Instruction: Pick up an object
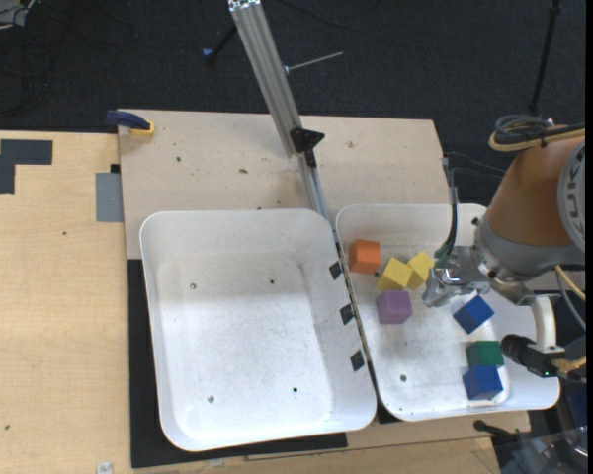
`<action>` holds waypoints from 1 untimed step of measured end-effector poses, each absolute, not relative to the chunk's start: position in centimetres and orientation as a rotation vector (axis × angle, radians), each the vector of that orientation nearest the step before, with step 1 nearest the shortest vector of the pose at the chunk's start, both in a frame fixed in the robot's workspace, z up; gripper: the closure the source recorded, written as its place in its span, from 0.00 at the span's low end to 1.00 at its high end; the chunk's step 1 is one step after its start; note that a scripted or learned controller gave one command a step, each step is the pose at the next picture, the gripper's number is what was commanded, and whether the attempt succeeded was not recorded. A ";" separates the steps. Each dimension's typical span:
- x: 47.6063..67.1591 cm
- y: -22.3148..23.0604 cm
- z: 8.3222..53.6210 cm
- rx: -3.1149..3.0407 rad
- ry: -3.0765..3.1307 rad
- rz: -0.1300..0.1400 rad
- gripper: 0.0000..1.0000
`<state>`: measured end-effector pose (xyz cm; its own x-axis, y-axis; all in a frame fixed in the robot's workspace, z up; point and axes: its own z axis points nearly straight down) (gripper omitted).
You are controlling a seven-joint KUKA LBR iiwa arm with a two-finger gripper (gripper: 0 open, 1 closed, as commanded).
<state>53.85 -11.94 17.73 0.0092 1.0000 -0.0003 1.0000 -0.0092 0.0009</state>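
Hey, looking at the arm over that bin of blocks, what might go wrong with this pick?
The gripper sits among crowded blocks: the yellow block and purple block nearly touch, so closing may nudge rather than grasp one. The blue block looks tilted and might slip.

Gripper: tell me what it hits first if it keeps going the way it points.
The gripper points leftward and down into the right bin. Likely first contact is the yellow block beside its tip, or the bin floor; depth is unclear from this slanted view.
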 end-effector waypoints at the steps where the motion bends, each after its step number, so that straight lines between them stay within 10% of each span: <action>1: 53.9 -12.1 22.2 2.220 2.220 0.002 1.00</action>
<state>53.92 -12.06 22.22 0.0000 1.0000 -0.0002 1.0000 0.0000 0.0020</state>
